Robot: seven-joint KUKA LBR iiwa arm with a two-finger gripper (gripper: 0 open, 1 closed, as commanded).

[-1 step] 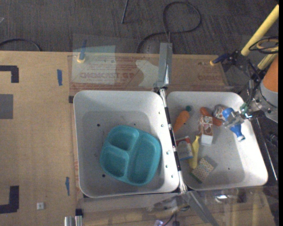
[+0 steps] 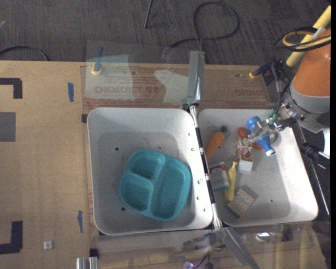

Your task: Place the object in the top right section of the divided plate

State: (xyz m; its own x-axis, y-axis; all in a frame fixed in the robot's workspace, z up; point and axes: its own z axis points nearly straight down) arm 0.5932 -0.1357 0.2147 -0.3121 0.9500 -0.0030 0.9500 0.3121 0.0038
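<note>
Two bins: gripper (image 2: 261, 134) low over right bin's (image 2: 294, 205) clutter at twelve o'clock, hunting pick; claw state cannot tell. Blue object (image 2: 255, 124) beside it. Divided plate (image 2: 155, 184) waits in left bin (image 2: 105, 131), sections bare.

A tan wooden bench top (image 2: 42, 157) is filling most of the view, carrying black angle markings (image 2: 13, 86) along its left edge and short strips of blue tape (image 2: 70, 92). Behind it, grey carpeted floor (image 2: 79, 23) is running across the top, with black cables (image 2: 212, 16) looping over it. A clear plastic sheet (image 2: 131, 84) (printed lettering beneath it, too blurred to read) is lying at the bench's rear edge. Light is falling evenly, casting only soft shadows
</note>
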